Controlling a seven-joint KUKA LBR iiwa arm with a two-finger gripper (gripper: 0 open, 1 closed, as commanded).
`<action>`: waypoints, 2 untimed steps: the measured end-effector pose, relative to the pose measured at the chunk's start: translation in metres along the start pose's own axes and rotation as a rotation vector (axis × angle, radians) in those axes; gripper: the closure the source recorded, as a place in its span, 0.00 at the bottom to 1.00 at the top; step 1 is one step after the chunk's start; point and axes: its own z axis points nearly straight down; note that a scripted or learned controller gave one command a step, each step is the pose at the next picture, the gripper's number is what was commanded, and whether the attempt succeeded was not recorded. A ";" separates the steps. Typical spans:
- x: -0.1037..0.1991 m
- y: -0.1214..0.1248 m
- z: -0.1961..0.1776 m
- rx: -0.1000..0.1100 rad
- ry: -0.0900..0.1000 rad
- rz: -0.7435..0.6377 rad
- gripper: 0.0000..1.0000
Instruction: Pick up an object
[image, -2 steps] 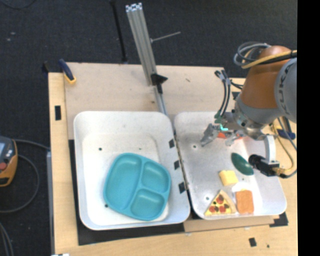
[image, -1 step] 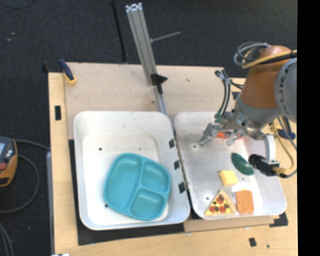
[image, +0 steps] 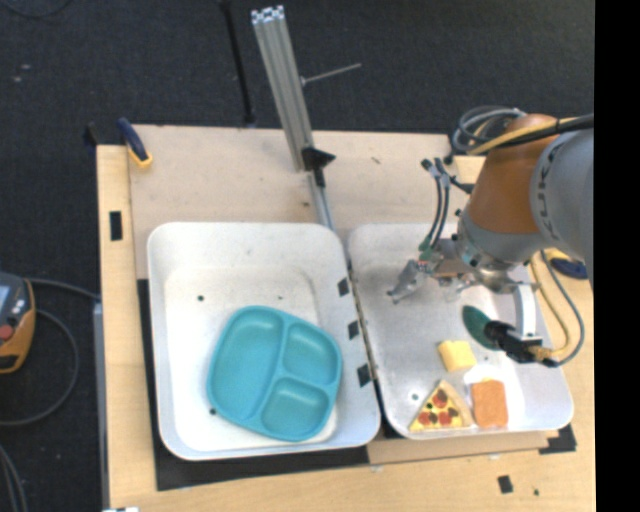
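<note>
My gripper (image: 432, 277) hangs below the orange-banded wrist over the back middle of the right bin (image: 400, 340). Nothing shows held in it. Toward the bin's front right lie several small items. A dark green piece (image: 480, 325) is closest, just right of and nearer than the gripper, and a black part overlaps its right end. In front of it sits a yellow block (image: 456, 354). At the front edge, a toy pizza slice (image: 441, 409) and an orange block (image: 489, 403) lie side by side.
The left bin (image: 200, 260) holds a turquoise divided plate (image: 275, 372) in its front half. A metal post (image: 290, 100) rises behind the bins, and cables loop around the arm at the right.
</note>
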 end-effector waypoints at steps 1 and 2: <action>0.000 0.005 0.062 0.001 0.000 0.000 0.00; -0.001 0.005 0.065 -0.002 0.001 0.002 0.00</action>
